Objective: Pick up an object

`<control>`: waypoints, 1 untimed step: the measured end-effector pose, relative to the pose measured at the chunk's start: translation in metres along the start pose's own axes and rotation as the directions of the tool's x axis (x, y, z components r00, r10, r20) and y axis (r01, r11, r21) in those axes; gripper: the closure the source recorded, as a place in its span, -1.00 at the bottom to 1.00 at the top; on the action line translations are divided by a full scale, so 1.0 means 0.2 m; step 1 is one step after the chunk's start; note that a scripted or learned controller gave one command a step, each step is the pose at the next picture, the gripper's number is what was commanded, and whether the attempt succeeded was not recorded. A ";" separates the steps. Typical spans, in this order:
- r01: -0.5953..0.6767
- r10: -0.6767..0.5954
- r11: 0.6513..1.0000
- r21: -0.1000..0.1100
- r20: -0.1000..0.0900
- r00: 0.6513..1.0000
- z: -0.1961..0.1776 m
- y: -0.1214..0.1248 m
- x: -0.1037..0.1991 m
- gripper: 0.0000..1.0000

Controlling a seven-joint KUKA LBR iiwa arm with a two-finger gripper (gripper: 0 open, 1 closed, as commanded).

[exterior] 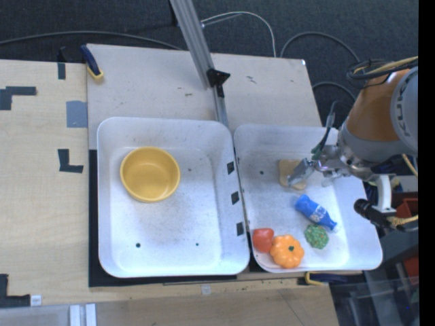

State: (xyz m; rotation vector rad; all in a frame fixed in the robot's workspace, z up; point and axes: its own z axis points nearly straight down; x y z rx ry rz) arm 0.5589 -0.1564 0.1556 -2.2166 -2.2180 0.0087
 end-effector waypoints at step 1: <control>0.001 -0.001 1.000 -0.002 0.000 1.000 0.22 0.02 0.02 -1.00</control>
